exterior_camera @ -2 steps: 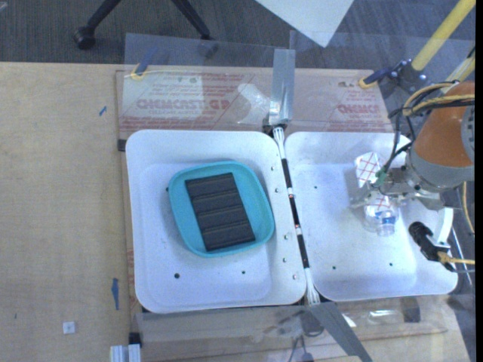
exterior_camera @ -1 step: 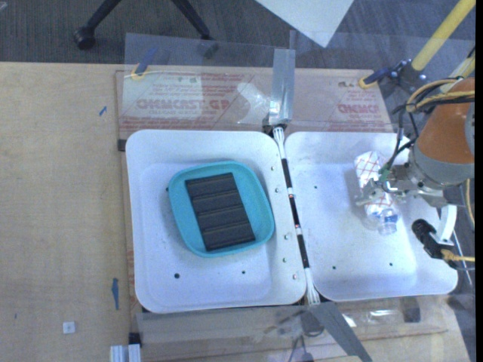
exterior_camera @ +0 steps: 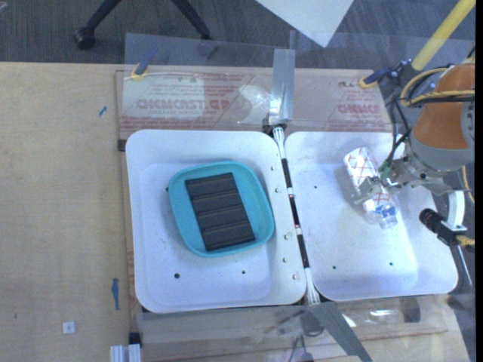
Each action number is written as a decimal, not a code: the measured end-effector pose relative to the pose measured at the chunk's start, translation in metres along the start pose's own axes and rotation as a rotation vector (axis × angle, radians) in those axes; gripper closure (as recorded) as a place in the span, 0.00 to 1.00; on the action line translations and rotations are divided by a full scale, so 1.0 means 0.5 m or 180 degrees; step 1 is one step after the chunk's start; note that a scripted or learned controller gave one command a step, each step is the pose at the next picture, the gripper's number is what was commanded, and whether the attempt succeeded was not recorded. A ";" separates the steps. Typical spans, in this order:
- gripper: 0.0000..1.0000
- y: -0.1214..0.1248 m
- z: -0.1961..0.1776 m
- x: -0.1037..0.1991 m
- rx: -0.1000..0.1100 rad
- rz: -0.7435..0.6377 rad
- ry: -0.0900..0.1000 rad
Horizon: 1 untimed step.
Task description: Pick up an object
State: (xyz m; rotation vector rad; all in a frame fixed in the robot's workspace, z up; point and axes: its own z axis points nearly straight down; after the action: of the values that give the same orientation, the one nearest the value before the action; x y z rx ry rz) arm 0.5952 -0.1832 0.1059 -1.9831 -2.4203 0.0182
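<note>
Crinkled clear plastic packet (exterior_camera: 367, 185) lies beside the pincer (exterior_camera: 392, 173), whose state seems unclear.

We see the tray (exterior_camera: 219, 209) lying in the left bin (exterior_camera: 151, 277), a crumpled packet (exterior_camera: 368, 183) in the right bin (exterior_camera: 362, 270) near its right side, and the gripper (exterior_camera: 389, 173) seemingly just beside the packet.

Arm (exterior_camera: 441, 127) at right, gripper (exterior_camera: 392, 173) lowered
</note>
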 end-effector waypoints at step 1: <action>0.00 0.011 -0.008 0.002 -0.0054 -0.0009 -0.0010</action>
State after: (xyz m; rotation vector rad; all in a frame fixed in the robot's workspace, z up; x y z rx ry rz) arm 0.6005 -0.1811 0.1099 -1.9879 -2.4335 0.0006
